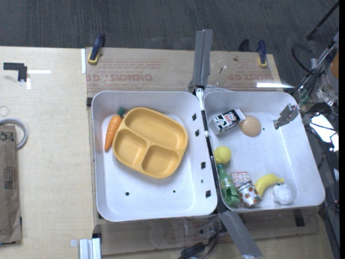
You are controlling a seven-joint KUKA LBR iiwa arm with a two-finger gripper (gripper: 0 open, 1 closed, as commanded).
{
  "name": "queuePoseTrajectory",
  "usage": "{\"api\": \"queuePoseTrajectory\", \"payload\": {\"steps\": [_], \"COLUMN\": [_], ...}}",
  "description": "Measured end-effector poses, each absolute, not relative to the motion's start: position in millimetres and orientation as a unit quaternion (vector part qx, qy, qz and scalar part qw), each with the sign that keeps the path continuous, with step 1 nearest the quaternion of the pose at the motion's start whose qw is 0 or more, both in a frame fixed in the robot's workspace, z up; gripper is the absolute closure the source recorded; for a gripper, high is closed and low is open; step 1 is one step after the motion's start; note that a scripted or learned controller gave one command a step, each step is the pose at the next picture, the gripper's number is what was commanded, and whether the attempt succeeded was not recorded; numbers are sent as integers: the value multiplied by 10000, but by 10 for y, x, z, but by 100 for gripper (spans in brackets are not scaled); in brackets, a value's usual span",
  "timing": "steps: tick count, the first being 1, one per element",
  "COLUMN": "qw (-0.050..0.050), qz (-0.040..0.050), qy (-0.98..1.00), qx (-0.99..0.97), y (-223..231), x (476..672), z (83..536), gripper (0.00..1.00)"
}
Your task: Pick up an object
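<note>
The right bin [302, 150] holds a black-and-white milk carton [226, 121], a tan round bun [250, 126], a yellow lemon [222, 155], a green bottle [227, 186], a small printed can [248, 194], a banana [268, 182] and a white ball [283, 194]. My gripper [285, 116] hangs over the far right part of this bin, to the right of the bun and apart from it. I see nothing in its grasp. In the left bin [108, 193] lie a yellow divided plate [151, 142] and a carrot [112, 131].
A grey divider post [202, 58] rises behind the seam between the bins. Cardboard [145, 72] with blue clamps lies behind them. Cables and arm hardware [323, 90] crowd the right edge. A brown bag [9, 182] sits at the far left.
</note>
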State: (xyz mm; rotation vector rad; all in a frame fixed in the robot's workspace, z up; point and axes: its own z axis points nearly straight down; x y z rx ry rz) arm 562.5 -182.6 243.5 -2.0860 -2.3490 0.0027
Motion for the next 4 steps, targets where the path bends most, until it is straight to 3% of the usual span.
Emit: {"api": "queuePoseTrajectory", "payload": {"steps": [1,2,3,4], "qw": [9,-8,-10,-3], "qz": [7,3,6,13], "qy": [-6713,-7098,-7096,-5996], "qx": [-7412,-7044,-7046,-8003], "y": [-2184,-2143,-2149,-2206], "x": [5300,5684,5687,6457], "z": [1837,2043,2128,2273], "gripper": [0,0,100,100]}}
